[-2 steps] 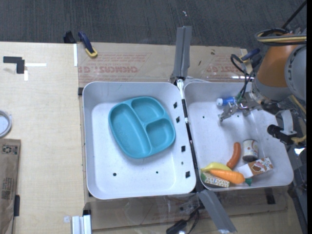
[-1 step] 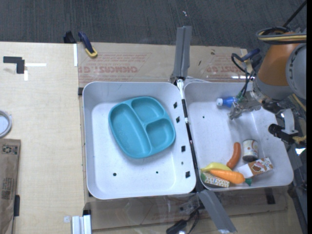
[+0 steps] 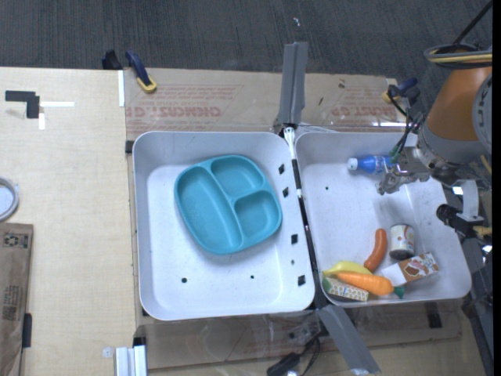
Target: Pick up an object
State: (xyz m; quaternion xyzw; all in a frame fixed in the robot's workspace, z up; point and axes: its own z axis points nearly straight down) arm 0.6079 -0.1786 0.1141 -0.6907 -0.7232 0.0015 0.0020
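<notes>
In the right bin [image 3: 344,210], a small blue and white bottle [image 3: 368,163] lies near the back wall. My gripper [image 3: 391,182] hangs over the bin's right part, just right of and slightly below the bottle. Nothing shows in its grasp. Toward the bin's front right lie a reddish sausage [image 3: 377,249], a small can [image 3: 401,241] and a little carton [image 3: 419,267]. An orange carrot [image 3: 366,282] and a yellow banana [image 3: 343,269] rest at the front edge. The arm's grey body with its orange band [image 3: 460,104] covers the bin's far right corner.
The left bin [image 3: 156,272] holds a blue three-compartment plate [image 3: 227,204]. A grey divider post [image 3: 293,84] rises between the bins at the back. Clamps [image 3: 139,70] sit on the cardboard behind. A tape roll [image 3: 6,200] lies at the far left.
</notes>
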